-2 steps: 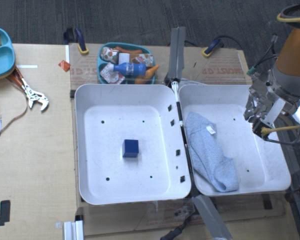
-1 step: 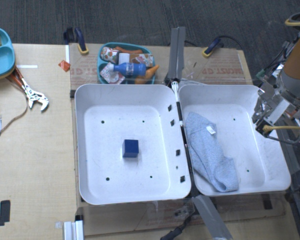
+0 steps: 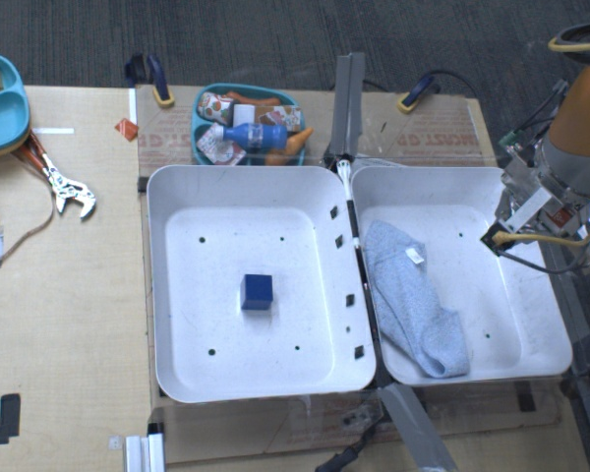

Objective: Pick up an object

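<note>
the bench (image 3: 69, 303) bears two white bins (image 3: 177, 362), a wrench (image 3: 67, 193) and a tub (image 3: 208, 101).

Faint red lettering on cardboard (image 3: 428, 131) — unreadable (mirrored).

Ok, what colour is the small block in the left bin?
Dark blue. The block shows clearly against the white bin floor in the overhead camera view.

The two bins (image 3: 167, 293) looked like smooth white plastic with a faint sheen; the towel (image 3: 413, 298) in the right bin was soft, nubbly grey-blue cloth; the cube (image 3: 258, 291) seemed matt blue; the desk (image 3: 59, 313) showed pale, smooth wood; the wrench (image 3: 67, 190) gleamed as bare metal; the floor (image 3: 275, 18) was rough dark carpet.
</note>
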You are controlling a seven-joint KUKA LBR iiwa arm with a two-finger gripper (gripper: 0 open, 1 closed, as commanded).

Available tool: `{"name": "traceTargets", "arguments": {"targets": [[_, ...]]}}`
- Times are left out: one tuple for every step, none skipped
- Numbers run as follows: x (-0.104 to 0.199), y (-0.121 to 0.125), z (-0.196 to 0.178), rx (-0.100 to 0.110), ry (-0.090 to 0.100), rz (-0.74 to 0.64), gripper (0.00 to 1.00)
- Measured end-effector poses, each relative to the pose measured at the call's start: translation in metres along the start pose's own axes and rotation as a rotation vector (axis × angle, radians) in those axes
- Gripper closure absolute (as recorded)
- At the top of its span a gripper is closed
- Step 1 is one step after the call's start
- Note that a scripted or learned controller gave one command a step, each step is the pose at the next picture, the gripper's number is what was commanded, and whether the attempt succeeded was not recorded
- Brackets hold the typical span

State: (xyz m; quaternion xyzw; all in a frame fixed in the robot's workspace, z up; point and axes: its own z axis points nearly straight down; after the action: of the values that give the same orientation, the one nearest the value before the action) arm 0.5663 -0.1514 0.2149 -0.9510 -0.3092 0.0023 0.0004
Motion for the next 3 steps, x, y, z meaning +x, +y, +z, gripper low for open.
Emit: {"name": "traceTargets", "arguments": {"targets": [[0.045, 0.026, 0.035, 0.0, 0.001, 0.425, 1.0], [0.045, 0.025, 0.027, 0.001, -0.003, 0.419, 1.0], [0.061, 0.039, 0.048, -0.001, 0.001, 0.424, 1.0]]}}
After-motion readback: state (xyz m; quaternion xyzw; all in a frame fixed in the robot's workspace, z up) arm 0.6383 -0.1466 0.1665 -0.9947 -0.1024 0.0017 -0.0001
